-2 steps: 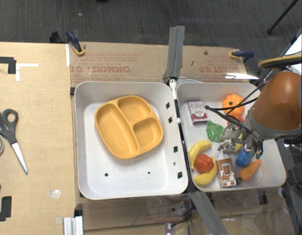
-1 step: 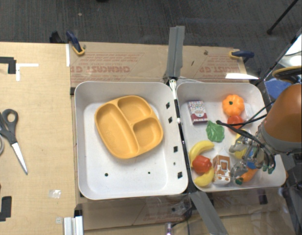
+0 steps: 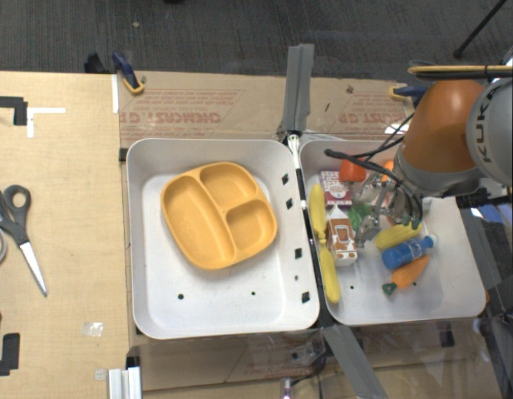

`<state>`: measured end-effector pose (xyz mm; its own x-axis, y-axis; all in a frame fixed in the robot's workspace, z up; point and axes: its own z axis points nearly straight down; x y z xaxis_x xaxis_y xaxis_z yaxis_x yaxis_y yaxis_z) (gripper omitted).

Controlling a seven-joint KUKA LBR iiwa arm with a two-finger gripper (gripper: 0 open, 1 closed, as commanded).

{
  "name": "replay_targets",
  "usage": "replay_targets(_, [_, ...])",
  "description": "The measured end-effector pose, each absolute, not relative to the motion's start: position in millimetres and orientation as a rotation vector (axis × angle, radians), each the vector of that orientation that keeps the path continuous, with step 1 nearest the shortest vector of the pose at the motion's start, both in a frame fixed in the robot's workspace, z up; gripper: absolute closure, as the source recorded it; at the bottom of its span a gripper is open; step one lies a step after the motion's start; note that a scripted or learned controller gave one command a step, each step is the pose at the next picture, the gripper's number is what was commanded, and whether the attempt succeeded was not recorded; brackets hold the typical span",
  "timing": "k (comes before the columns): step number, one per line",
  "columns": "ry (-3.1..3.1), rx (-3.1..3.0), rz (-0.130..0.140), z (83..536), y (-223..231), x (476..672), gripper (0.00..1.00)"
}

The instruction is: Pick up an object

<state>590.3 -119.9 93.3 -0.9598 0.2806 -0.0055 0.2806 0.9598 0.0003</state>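
The right bin (image 3: 456,293) holds a heap of toy food. A yellow banana (image 3: 317,210) and a second yellow piece (image 3: 329,274) lie along its left wall. Beside them are a small brown-and-white carton (image 3: 341,239), a red-and-white packet (image 3: 333,187), an orange piece (image 3: 352,171) and a green piece (image 3: 360,216). A yellow item (image 3: 397,236), a blue bottle (image 3: 406,251) and an orange carrot (image 3: 406,274) lie to the right. My gripper (image 3: 381,204) hangs low over the middle of the heap, under the orange wrist band (image 3: 443,123). Clutter and cables hide its tips.
The left bin (image 3: 148,248) holds a yellow divided plate (image 3: 219,214). Scissors (image 3: 22,231) lie on the bench at far left. A blue clamp (image 3: 127,71) grips the cardboard behind the bins. A grey bar (image 3: 298,90) stands between the bins at the back.
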Motion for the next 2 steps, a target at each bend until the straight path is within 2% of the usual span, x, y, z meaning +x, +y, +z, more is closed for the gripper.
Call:
replay_targets(1, [3.100, 0.485, 0.000, 94, -122, 642.2, 0.00])
replay_targets(2, [3.094, 0.480, -0.002, 105, -121, 644.0, 1.00])
